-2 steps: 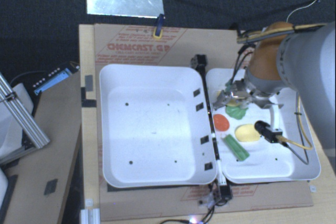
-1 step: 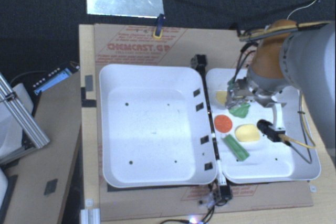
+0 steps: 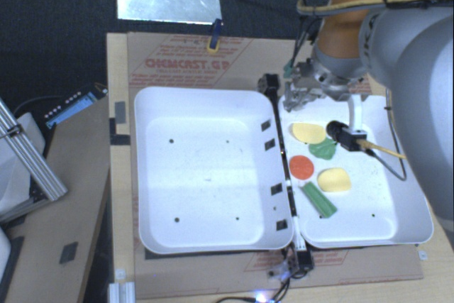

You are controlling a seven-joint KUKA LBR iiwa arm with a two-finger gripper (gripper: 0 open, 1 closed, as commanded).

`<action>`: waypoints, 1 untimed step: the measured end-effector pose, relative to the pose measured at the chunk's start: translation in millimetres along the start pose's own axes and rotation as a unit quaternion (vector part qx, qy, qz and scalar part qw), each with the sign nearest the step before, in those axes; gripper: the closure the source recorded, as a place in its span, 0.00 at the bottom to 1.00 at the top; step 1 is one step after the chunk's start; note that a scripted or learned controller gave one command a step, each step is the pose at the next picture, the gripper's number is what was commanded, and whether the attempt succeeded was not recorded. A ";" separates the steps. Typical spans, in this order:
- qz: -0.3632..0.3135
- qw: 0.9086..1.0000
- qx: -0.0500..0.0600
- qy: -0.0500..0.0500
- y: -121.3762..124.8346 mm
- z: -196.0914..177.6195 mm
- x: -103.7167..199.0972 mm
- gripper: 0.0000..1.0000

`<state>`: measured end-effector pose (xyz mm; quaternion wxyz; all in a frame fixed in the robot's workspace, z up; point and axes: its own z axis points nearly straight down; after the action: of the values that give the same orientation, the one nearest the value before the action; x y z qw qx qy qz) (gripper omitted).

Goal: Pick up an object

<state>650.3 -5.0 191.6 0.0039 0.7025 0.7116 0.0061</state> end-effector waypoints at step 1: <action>0.003 1.000 -0.002 -0.002 22.9 -128.4 5.4 1.00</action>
<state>671.3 0.2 320.4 0.0063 0.7047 0.7094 0.0063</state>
